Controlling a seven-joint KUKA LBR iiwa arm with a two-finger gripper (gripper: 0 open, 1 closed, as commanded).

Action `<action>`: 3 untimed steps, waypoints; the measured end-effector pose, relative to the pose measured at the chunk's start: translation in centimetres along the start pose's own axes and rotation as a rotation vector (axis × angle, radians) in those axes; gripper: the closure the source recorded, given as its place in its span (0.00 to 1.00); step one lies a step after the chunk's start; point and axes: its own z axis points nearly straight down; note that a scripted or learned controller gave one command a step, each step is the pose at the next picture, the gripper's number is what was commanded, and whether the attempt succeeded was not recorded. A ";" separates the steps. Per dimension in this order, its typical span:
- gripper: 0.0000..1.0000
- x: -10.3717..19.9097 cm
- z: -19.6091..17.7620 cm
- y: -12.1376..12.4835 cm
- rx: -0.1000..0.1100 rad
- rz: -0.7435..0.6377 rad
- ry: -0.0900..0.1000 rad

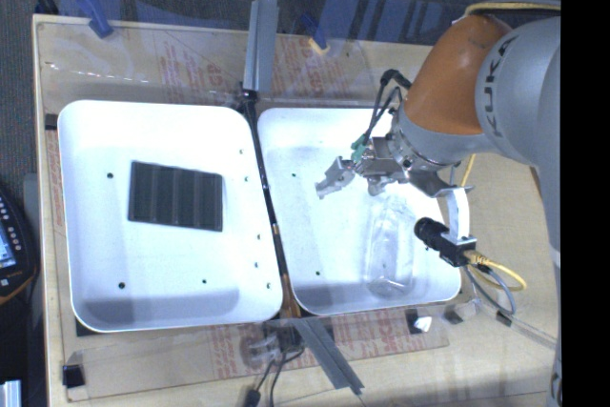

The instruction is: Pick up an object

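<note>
One clear plastic bottle (389, 248), lying flat

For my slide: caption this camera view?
Tool over right bin near clear bottle; dark pad in left bin.

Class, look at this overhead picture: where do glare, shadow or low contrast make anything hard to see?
In the camera view, the left bin floor is washed out to bright white; the dark ridged pad stands out sharply; the clear bottle in the right bin is faint against white; soft shadow lies along each bin's near edge; the hand looks slightly soft.
</note>
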 end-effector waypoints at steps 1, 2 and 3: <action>0.00 3.3 12.4 -6.0 -0.013 0.487 -0.007; 0.00 3.1 12.1 0.6 -0.001 0.607 0.001; 1.00 3.2 11.2 0.6 0.003 0.600 0.003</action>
